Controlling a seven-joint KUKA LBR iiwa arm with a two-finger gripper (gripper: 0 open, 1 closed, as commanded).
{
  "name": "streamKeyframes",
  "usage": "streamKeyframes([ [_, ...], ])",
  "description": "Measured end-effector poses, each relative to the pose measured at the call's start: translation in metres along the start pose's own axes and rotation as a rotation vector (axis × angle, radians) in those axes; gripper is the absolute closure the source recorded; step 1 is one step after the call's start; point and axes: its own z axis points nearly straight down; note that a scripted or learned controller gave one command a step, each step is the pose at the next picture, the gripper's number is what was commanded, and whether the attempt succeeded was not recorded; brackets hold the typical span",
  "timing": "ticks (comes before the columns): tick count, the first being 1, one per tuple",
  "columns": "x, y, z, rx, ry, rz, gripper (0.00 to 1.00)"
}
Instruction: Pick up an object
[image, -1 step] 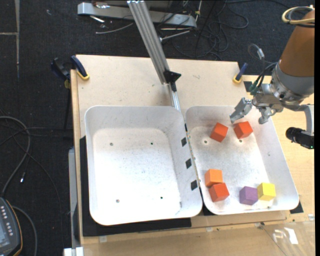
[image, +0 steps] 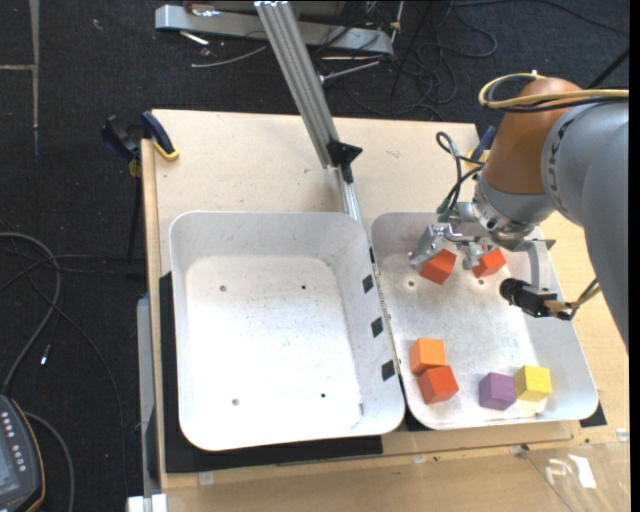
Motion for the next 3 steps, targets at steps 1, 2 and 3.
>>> streamKeyframes([
  [1,0.015,0.014,0.046,-0.007,-0.003,0.001,0.00],
  [2,0.000,0.021,-0.074,-0.018,-0.004,0.004,0.00],
  [3,0.015,0.018,0.015,0.001,0.000,0.001,0.00],
])
